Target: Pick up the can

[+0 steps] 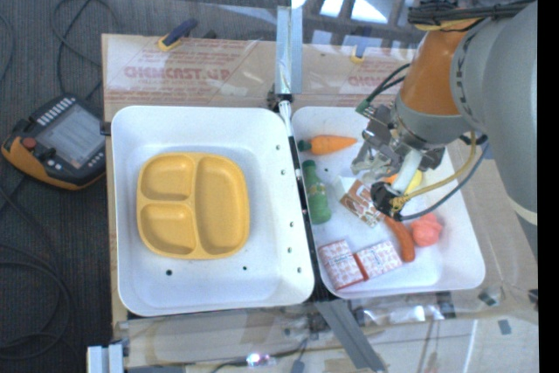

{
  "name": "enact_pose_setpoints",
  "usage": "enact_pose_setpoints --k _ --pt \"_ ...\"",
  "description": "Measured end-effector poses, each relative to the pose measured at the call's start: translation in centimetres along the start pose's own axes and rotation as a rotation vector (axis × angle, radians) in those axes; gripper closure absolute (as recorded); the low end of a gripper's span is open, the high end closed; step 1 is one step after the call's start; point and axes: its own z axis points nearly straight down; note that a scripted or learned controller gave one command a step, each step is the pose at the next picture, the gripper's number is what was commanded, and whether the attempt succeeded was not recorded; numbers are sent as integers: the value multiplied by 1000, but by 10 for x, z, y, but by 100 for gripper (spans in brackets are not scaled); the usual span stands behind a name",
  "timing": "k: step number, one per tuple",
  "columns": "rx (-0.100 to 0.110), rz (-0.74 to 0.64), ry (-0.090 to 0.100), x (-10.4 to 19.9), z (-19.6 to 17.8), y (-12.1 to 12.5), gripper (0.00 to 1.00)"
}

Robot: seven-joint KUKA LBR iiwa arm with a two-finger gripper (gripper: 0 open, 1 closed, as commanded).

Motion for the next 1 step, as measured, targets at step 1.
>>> enact_pose_setpoints --k 1 --pt "-42 67 20 -46 54 -4 100"
